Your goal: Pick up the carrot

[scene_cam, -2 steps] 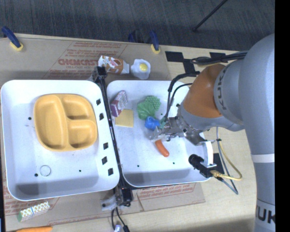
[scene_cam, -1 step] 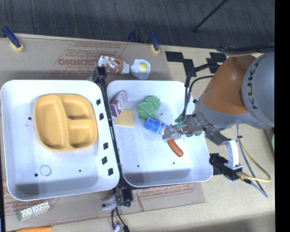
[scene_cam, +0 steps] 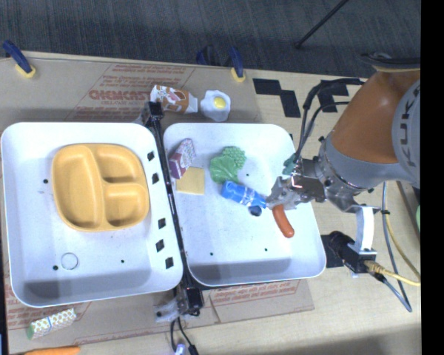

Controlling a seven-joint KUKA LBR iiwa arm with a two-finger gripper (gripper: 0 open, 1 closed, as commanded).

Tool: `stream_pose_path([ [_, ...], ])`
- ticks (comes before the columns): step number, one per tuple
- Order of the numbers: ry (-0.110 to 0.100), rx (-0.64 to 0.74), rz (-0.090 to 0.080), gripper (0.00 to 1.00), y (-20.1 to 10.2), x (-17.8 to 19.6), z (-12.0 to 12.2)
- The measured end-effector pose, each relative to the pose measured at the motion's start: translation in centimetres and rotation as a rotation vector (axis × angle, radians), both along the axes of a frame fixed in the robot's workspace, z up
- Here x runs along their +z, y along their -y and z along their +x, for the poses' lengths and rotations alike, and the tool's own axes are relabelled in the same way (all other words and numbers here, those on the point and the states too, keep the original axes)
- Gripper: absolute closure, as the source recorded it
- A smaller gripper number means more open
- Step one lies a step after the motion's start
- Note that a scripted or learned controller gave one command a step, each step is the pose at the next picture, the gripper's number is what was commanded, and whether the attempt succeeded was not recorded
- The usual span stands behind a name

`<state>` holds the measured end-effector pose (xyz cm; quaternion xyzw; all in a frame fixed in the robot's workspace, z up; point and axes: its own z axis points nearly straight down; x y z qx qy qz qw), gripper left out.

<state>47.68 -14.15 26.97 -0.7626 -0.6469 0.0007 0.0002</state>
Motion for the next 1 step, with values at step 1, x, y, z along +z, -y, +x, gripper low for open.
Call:
stream_pose_path([
  [1,0.001,0.119,0.0,1.0,-1.97,0.82,0.0],
])
